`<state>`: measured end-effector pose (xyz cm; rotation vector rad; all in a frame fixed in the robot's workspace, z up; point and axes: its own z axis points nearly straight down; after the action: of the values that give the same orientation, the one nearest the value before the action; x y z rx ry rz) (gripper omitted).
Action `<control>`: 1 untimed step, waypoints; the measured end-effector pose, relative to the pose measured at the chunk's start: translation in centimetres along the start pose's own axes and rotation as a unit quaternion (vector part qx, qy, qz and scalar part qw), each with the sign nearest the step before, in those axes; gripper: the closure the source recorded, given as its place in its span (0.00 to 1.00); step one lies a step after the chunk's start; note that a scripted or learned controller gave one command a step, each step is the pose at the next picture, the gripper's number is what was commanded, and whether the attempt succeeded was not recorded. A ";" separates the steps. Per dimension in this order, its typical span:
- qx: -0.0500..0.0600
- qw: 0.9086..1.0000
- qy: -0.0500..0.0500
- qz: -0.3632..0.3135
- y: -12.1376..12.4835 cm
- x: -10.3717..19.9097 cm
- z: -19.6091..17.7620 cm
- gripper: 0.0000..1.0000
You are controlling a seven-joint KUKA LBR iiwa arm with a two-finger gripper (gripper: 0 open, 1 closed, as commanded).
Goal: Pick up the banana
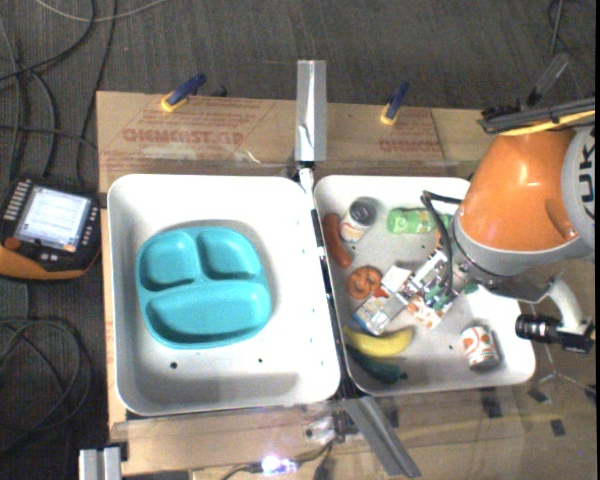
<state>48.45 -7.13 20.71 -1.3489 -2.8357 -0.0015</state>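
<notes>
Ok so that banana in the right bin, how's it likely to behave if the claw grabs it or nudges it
The banana lies flat with its curve up, so it will probably pivot or rock instead of rolling away. Its smooth skin may slip between hard fingers. It touches a dark green item, which would likely shift with it.

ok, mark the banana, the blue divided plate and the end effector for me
banana [382,342], camera view, middle of its yellow curve.
blue divided plate [206,286], camera view, ridge above its large lower compartment.
end effector [417,290], camera view, its tip above the right bin's clutter.
</notes>
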 end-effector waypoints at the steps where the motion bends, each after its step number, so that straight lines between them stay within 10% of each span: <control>1: 0.000 1.000 0.000 -0.029 3.3 4.1 2.4 0.00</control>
<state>48.43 -1.88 18.30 -1.2651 -2.8740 -0.0007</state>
